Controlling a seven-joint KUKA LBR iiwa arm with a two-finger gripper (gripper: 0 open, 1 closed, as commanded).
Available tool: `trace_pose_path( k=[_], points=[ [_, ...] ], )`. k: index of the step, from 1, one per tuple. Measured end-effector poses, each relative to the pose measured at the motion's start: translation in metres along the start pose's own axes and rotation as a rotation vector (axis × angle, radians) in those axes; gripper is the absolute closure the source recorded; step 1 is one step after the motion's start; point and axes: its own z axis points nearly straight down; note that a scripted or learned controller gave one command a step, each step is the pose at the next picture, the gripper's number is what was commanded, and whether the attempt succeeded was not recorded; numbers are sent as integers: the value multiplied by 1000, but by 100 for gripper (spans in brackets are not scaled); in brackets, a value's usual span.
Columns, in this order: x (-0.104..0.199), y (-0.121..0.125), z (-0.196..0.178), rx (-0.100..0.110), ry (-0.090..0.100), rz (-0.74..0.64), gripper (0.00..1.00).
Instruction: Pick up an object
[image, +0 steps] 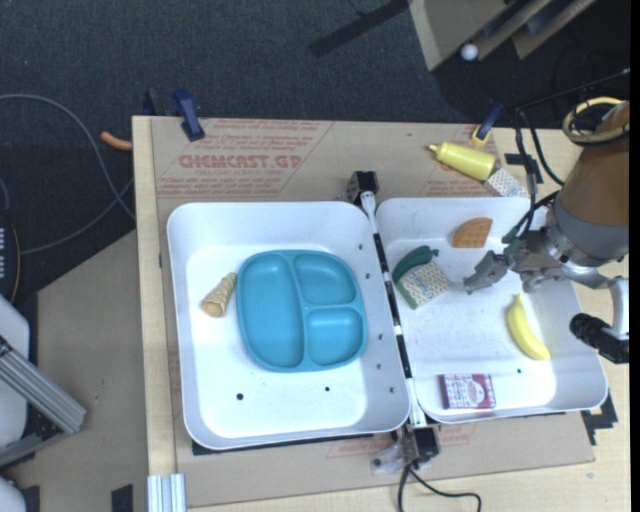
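Over the right bin (560, 395) sits the hand (487, 272), can't tell its grip | banana (525, 328) just beside, sponge (420, 278) near, card (467, 390) lower down | blue tray (300, 308) and cone (219, 294) in left bin (200, 400)

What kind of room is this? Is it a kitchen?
Probably not a kitchen, more likely a robot lab. A robot arm reaches over two white bins on a workbench, the toy-like banana and blue divided plate look like practice items, and cables run across the floor.
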Motion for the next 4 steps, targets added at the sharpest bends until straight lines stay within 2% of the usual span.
trace_pose_path(
  k=[1, 2, 3, 4],
  points=[
    [-37, 36, -18, -3, -1, 1, 0],
    [-84, 25, 40, 3, 1, 2, 0],
    [-61, 8, 97, 2, 2, 1, 0],
    [-61, 8, 86, -1, 0, 1, 100]
  ],
)
